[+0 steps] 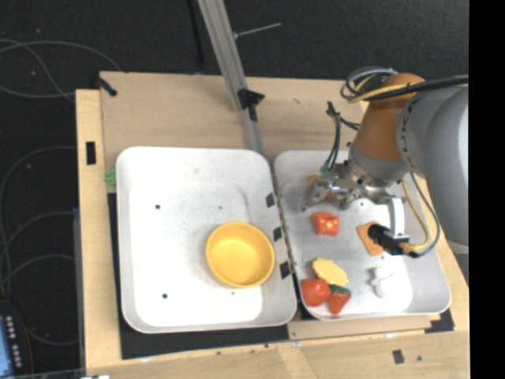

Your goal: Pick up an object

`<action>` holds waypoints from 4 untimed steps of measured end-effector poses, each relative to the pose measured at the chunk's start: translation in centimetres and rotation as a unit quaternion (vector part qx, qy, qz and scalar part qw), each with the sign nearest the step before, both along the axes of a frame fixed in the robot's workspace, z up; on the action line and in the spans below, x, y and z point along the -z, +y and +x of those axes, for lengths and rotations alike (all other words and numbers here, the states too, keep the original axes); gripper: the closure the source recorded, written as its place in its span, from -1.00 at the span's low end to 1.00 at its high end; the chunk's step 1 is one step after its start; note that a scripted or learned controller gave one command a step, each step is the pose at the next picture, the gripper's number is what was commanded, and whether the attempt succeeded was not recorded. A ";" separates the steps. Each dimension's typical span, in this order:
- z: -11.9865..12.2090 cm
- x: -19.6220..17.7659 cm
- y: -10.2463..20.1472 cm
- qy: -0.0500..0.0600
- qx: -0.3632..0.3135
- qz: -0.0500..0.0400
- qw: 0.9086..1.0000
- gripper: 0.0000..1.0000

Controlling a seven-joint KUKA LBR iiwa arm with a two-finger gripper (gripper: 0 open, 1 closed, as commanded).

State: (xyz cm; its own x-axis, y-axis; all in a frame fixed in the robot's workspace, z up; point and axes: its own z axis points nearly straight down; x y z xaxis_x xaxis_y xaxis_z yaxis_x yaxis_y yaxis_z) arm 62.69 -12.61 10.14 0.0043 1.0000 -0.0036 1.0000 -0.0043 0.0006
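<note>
So I'm hovering the gripper (319, 198) over the right bin (426, 294), just above a small red-orange toy (326, 224). Honestly can't tell its state from up here. I'm worrying it's sitting off-centre and is just going to nudge the toy away instead of grabbing it.

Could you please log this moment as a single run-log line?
arm: over right bin | gripper: above red-orange piece | grasp: not evident | yellow bowl: left bin
</note>
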 end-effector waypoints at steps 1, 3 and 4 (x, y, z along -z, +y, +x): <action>0.1 -1.1 0.0 -0.002 0.002 0.001 1.000 1.00; 0.8 -11.5 -0.8 -0.001 -0.002 0.002 1.000 1.00; -0.2 -11.0 3.8 0.000 -0.003 0.001 1.000 1.00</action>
State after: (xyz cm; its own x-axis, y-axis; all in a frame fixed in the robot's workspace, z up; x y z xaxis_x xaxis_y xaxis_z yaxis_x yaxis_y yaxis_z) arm 62.49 -8.80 21.12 -0.0022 1.0000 -0.0006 1.0000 0.0022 0.0011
